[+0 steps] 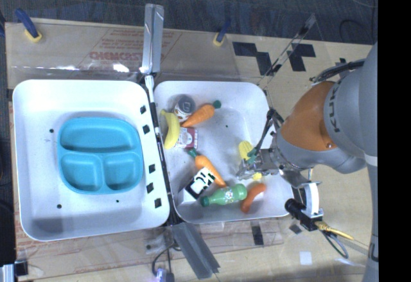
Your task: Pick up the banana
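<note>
The banana (170, 128) is yellow and curved. It lies along the left wall of the right bin (225, 89), next to a small pink-and-white packet (189, 138). My gripper (252, 165) hangs low over the right side of the same bin, far to the right of the banana. It sits beside a yellow corn piece (245, 148), and another bit of yellow (257, 176) shows just under it. The grey arm with its orange band (307, 126) reaches in from the right.
The right bin also holds two carrots (203, 113) (209, 169), a green bottle (225, 196), an orange piece (253, 194), a black-and-white box (200, 182) and a grey round can (185, 106). A blue divided tray (99, 152) sits in the left bin (38, 203).
</note>
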You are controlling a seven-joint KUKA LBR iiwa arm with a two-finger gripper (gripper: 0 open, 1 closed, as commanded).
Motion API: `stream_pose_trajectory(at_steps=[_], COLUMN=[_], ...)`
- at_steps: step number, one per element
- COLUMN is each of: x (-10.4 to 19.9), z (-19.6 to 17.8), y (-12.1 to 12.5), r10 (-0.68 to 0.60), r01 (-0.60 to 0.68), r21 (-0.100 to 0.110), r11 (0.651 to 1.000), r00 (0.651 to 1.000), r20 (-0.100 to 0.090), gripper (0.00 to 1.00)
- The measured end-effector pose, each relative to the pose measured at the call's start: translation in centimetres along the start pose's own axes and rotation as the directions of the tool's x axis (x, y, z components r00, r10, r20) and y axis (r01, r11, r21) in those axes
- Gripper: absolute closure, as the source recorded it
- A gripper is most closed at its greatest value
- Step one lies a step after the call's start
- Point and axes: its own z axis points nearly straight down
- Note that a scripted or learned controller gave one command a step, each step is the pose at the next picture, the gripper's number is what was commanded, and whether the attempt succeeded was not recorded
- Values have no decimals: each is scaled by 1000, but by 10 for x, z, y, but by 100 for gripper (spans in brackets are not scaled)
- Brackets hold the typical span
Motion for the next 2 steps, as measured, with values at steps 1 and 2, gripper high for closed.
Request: stream_pose_trajectory(at_steps=[1, 2], x=[1, 1], z=[-9, 9], y=[1, 71], r10=[-4, 216], r01=[4, -216], r21=[1, -2], r11=[1000, 976], r00=[1000, 976], r20=[0, 0], gripper=[100, 100])
